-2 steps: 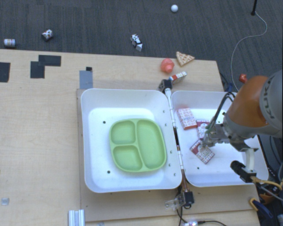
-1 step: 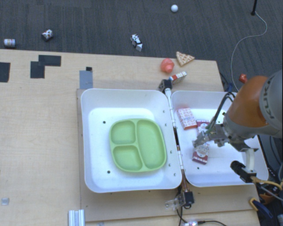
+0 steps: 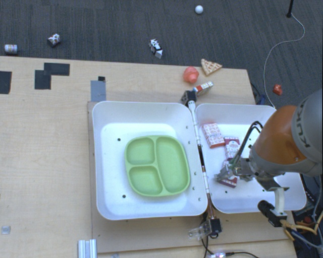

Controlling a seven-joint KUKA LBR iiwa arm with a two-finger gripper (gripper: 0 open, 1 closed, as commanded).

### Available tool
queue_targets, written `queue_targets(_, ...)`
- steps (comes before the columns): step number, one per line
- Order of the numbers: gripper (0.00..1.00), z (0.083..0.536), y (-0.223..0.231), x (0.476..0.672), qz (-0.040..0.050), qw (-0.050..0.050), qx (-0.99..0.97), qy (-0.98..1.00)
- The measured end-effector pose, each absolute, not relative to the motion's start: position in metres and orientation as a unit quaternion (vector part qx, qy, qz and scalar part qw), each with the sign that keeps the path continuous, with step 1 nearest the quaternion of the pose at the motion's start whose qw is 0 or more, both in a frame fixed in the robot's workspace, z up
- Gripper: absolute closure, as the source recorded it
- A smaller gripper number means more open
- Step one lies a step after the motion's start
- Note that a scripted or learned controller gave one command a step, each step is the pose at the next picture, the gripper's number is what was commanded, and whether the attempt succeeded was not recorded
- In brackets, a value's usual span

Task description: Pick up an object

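Hand [image 3: 228, 174] low in the right bin [image 3: 222, 199], at the end of the grey arm [image 3: 282, 143] with its orange band, which enters from the right. Whether it is released or clenched I cannot tell — its metal tip is small and sits right over a red-and-white packet [image 3: 230, 182], so contact looks likely but a grasp cannot be confirmed.

Right bin contents: that packet at the tip, a second red-and-white packet [image 3: 232, 146] just above it, and a pink-and-white patterned packet [image 3: 213, 134] further up, toward the bin's upper left. The three lie near one another but the upper one is apart from the tip.

Left bin [image 3: 108, 166]: a light green divided tray [image 3: 157, 166] with three compartments, lying flat near the middle.

Bench [image 3: 45, 161] beyond the bins — a red ball [image 3: 191, 74], a pizza-slice toy [image 3: 210, 66] and a small red-tipped tube [image 3: 204, 87] near the far edge. Small odds and ends on the dark carpet [image 3: 116, 25] behind, including a white ball [image 3: 199, 9].
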State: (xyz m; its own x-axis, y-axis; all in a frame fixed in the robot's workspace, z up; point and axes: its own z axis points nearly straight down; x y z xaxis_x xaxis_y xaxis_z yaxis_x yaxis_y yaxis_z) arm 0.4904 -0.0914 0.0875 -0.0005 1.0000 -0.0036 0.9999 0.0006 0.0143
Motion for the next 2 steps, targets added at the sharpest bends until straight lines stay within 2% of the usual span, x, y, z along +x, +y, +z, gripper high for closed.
queue_targets(1,1.00,0.099,-0.091,0.492,0.0056,0.008,0.706,0.708)
queue_targets(2,1.00,0.185,-0.027,0.488,0.0016,0.001,0.706,0.709)
